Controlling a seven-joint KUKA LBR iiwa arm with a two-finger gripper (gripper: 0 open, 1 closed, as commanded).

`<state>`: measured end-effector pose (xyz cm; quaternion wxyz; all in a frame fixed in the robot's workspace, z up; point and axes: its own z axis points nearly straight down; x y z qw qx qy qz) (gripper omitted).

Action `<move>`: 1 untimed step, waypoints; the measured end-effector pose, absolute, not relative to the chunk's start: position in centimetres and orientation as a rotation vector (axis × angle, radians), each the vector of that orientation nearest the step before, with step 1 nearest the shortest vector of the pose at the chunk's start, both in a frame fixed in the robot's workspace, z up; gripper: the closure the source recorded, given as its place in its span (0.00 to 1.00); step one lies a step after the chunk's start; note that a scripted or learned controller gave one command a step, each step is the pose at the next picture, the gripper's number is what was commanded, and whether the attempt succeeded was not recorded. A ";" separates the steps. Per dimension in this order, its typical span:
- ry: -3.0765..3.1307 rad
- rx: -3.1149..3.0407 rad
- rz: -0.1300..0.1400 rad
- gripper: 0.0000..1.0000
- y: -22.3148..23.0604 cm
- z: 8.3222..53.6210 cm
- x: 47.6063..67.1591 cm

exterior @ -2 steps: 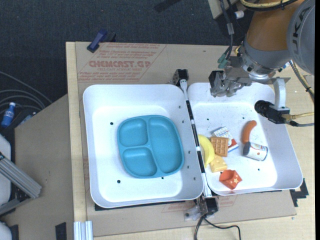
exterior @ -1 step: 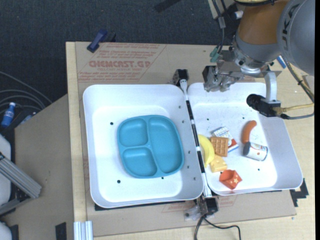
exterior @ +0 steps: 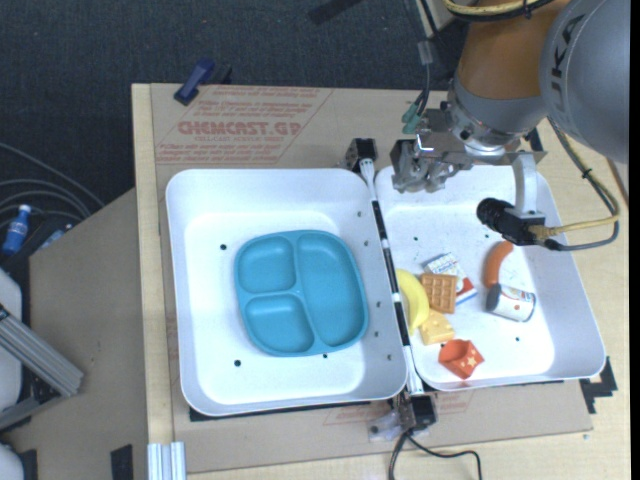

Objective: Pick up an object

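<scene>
Two white bins sit side by side on the bench. The left bin holds a blue tray with three parts, lying flat in the middle of the bin.

The right bin holds the small toys to pick. A yellow banana lies at 9 o'clock, close to the wall between the bins. A waffle touches it on its 3 o'clock side. Just above the waffle, at 12 o'clock from it, is a small white and red packet. A yellow block sits at 6 o'clock from the waffle, and a red toy lies near the bin's 6 o'clock edge. An orange sausage lies near the middle of the bin, and a small white can lies on its side at 5 o'clock from it, just beside it.

The gripper is over the 11 o'clock corner of the right bin, well apart from all the toys. Nothing can be seen in it. I cannot tell if it is squeezed together or let loose
</scene>
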<state>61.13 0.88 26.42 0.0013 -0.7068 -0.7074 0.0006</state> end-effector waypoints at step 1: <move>-2.223 -2.222 -0.001 1.00 -0.4 26.0 66.5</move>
